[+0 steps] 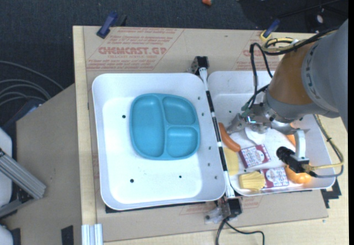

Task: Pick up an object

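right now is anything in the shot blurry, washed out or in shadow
Camera view: lighting is even and soft, the blue divided plate in the left bin sharp; the white bin walls look slightly washed out; the arm is a little blurred and shades the right bin beneath it, so the gripper and small items there are hard to read.

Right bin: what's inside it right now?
In the right bin: an orange sausage-like piece, two red-and-white packets, a yellow item and an orange piece. The arm covers the rest.
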Available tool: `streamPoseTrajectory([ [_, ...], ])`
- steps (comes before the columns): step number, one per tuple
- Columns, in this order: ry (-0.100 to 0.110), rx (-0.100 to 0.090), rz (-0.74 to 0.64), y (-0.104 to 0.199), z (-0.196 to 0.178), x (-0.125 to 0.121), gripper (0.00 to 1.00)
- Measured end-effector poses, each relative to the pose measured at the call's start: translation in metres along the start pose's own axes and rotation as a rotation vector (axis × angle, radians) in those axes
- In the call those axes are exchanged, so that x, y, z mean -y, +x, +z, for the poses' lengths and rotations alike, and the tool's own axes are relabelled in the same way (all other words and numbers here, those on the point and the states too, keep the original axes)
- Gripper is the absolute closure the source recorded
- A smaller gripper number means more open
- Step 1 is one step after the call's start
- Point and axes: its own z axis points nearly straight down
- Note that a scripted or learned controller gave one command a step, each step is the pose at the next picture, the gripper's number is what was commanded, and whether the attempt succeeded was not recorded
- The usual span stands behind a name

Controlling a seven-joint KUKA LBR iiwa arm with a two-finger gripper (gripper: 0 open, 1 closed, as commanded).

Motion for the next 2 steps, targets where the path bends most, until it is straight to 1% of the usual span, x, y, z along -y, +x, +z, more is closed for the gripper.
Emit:
streamPoseTrajectory([
  [1,0.001,-0.001,0.000,0.061,-0.099,0.060,0.00],
  [2,-0.005,0.002,0.002,0.000,-0.002,0.078,0.00],
])
